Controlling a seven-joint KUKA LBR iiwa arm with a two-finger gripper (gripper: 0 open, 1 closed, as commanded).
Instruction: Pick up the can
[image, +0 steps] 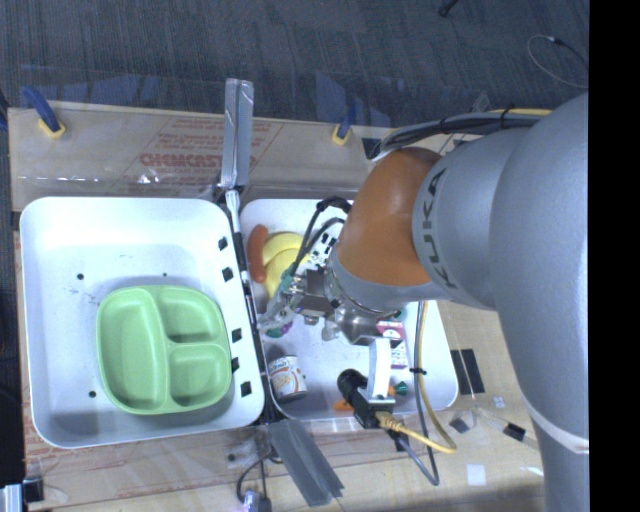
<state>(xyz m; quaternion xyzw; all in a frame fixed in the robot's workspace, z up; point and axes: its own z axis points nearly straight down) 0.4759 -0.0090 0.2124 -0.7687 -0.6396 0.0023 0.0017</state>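
Observation:
The can is small, with a pale label and a silver top. It rests in the right bin near that bin's front left corner, close to the wall between the bins. My gripper hangs over the left side of the same bin, a short way beyond the can and apart from it. The big grey and orange wrist covers most of the bin behind it. Nothing is seen held.
A yellow banana-like thing and an orange thing lie at the far left of the right bin. A small purplish thing sits just under the gripper. The left bin holds a green divided plate.

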